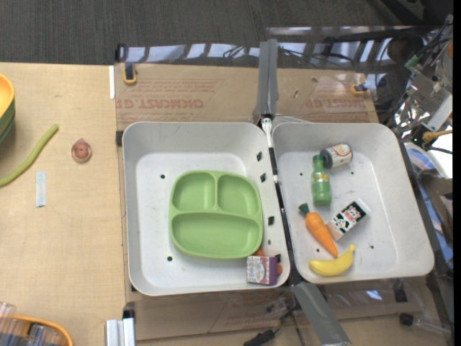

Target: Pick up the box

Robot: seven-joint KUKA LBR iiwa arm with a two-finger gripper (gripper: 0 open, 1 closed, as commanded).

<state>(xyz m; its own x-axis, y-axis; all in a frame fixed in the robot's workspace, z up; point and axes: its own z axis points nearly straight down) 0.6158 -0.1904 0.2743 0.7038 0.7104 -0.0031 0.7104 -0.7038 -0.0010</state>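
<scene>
Tan bench [65,251], two white bins [133,215] side by side, green bean [29,157], pink toy [81,151]

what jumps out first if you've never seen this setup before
The big green divided plate in the middle of the left bin draws the eye first, with a small pink and purple box lying just off its near right corner. The right bin holds a bright cluster: a yellow banana, an orange carrot, a green bottle, a small can and a black-and-white carton.

A light green divided plate [216,215] sits beside a pink-and-purple patterned box [261,269] at its 5 o'clock. The carrot [320,233] is orange, the banana [333,262] yellow, the bottle [320,182] green.
</scene>
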